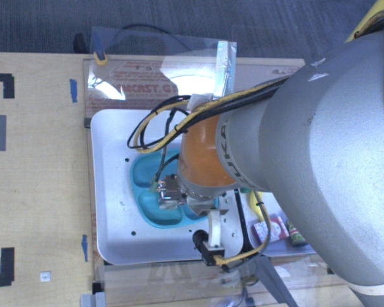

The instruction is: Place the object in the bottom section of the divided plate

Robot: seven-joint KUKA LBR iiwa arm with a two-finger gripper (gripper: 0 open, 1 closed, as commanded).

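A blue divided plate (147, 194) lies in the left white bin (109, 171), and the arm covers most of its right side. The arm's orange band (201, 152) and wrist hang right over the plate. The gripper (169, 194) shows as metal parts low over the plate's middle, with its fingertips hidden beneath the wrist. No object to be placed can be made out on the plate's visible sections or at the gripper.
The big grey arm link (320, 165) blocks the right bin; a few small items (278, 226) peek out beneath it. Black and yellow cables (157, 120) loop over the left bin's upper part. A clear plastic panel (160, 69) stands behind the bins.
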